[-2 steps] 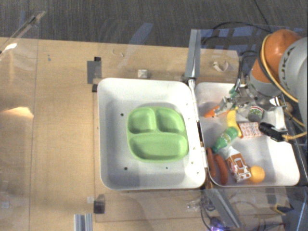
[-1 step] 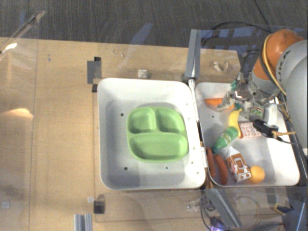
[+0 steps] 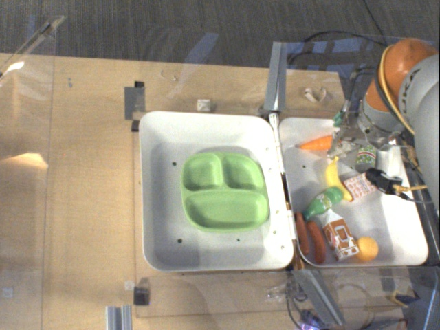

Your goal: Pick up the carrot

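Plainly a small orange carrot (image 3: 316, 144), lying in the right bin (image 3: 405, 249) near its far left corner, tip pointing left, thick end just beside the end effector (image 3: 346, 145). Probably light, stiff and smooth, tapered, so liable to slip or roll; best taken across the thicker right half. Cannot tell the end effector's state amid the clutter of wrist and cables.

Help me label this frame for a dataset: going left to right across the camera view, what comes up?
Green divided plate in the left bin → red sausages → carrot → yellow banana → orange ball → the arm's tool near the right bin's far edge.
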